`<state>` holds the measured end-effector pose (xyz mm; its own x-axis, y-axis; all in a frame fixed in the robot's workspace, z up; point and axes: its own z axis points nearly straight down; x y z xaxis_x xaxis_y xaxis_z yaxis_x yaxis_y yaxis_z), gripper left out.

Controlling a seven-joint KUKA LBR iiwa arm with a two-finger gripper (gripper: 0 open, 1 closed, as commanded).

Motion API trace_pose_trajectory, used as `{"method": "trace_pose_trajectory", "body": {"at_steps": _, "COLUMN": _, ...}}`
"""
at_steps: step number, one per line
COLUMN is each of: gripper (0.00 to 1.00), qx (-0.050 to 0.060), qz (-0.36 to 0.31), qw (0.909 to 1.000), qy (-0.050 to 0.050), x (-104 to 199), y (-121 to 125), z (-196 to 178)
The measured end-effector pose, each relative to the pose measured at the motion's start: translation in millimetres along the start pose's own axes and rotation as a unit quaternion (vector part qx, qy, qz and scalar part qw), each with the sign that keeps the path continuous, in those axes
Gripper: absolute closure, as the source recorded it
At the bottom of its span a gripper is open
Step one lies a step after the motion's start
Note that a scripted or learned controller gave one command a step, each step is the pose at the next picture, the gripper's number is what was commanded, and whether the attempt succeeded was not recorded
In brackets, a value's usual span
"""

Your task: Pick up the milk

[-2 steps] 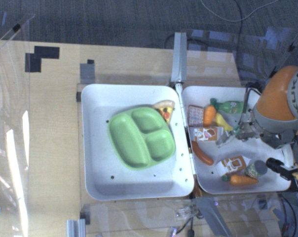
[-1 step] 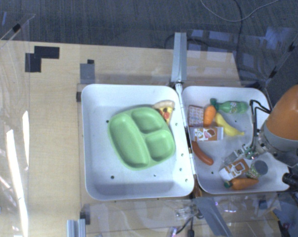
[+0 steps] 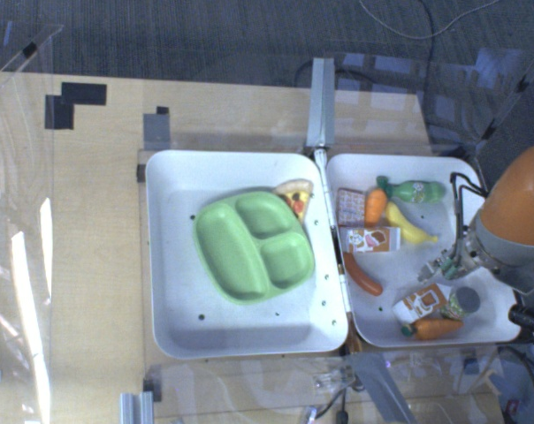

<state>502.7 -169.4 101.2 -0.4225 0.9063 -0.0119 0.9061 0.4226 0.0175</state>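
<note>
Light wood bench top with a couple of black tape marks near the far-left corner — beyond it the floor is dark blue-grey carpet. A thin cable loops across that carpet (upper right). Clear plastic sheet stands along the left side, catching bright glare.

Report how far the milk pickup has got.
Done: the arm has reached into the right bin, with its hand low beside the food items. In hand: nothing visibly; one milk carton lies flat by the banana, a similar carton lies near the hand above a carrot. Left: grasping and lifting the milk.
</note>
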Motion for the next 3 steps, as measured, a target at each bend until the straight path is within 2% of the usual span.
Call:
{"method": "trace_pose_trajectory", "body": {"at_steps": 1, "gripper": 0.00, "qx": 0.000, "qz": 0.000, "qw": 1.0000, "qy": 0.000, "x": 0, "y": 0, "z": 0}}
{"method": "trace_pose_trajectory", "body": {"at_steps": 2, "gripper": 0.00, "qx": 0.002, "qz": -0.087, "qw": 0.9962, "qy": 0.001, "x": 32, "y": 3, "z": 11}}
{"method": "trace_pose_trajectory", "body": {"at_steps": 3, "gripper": 1.00, "qx": -0.001, "qz": -0.086, "qw": 0.9963, "qy": 0.000, "x": 31, "y": 6, "z": -1}}
